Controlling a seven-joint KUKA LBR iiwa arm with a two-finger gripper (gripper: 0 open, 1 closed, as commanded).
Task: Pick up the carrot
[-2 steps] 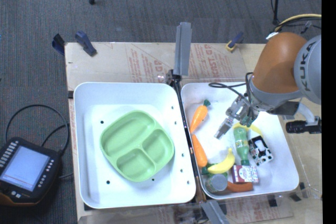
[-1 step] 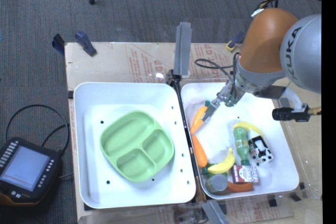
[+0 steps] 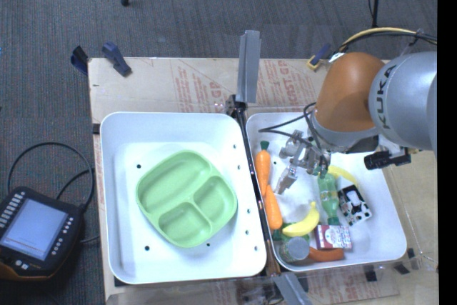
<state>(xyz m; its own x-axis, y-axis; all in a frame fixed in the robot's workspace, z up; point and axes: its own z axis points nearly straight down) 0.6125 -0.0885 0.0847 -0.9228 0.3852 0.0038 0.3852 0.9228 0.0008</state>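
A carrot point(image 3: 263, 166) with a green top lies along the left wall of the right bin point(image 3: 389, 225), pointing toward the front. A second orange carrot-like piece point(image 3: 272, 206) lies just in front of it. My gripper point(image 3: 285, 168) hangs over the right bin, just right of the first carrot, its fingers point(image 3: 283, 183) spread and angled toward the left wall. It is open and nothing sits between the fingers. The grey arm with its orange band point(image 3: 350, 93) reaches in from the right.
The right bin also holds a banana point(image 3: 303, 223), a green bottle point(image 3: 328, 198), a black-and-white item point(image 3: 355, 204), a red box point(image 3: 330, 236), a round can point(image 3: 295, 248) and another orange piece point(image 3: 327, 254). A green divided plate point(image 3: 187, 198) lies in the left bin point(image 3: 118, 153).
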